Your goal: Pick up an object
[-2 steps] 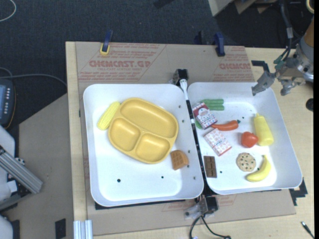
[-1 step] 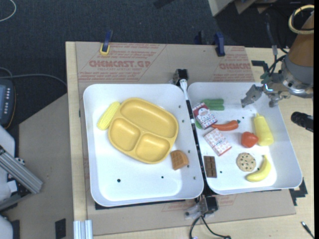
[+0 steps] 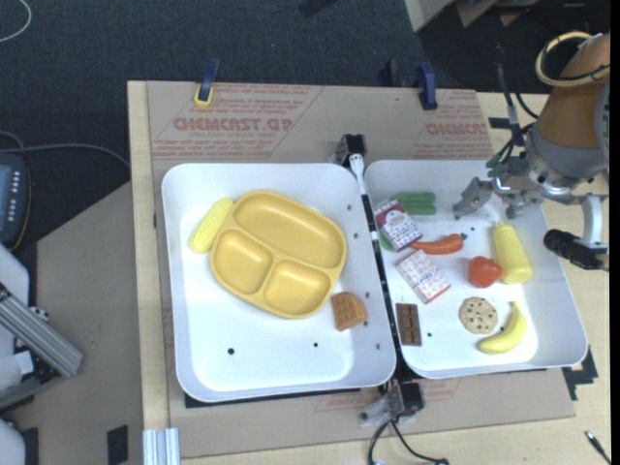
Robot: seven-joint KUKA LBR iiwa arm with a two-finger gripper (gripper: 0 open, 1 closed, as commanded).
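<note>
- Grey arm [image 3: 572, 114] with orange band: cut off at the right edge.
- Yellow plastic divided tray [image 3: 276, 252]: left white bin [image 3: 194, 337].
- Yellow mustard bottle [image 3: 511, 252]: right white bin [image 3: 562, 308], near the claw.
- Metal claw [image 3: 489, 197]: above that bin's back; fingers spread, nothing between them.

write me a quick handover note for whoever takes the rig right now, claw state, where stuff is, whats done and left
Claw: open, holding nothing, over the top of the right bin, near the green item.
Right bin: yellow bottle, tomato, orange carrot, cookie, banana, two red-white packets.
Left bin: yellow tray, corn, bread piece.
Done: nothing picked yet.
Left: close on one object and lift it.
</note>
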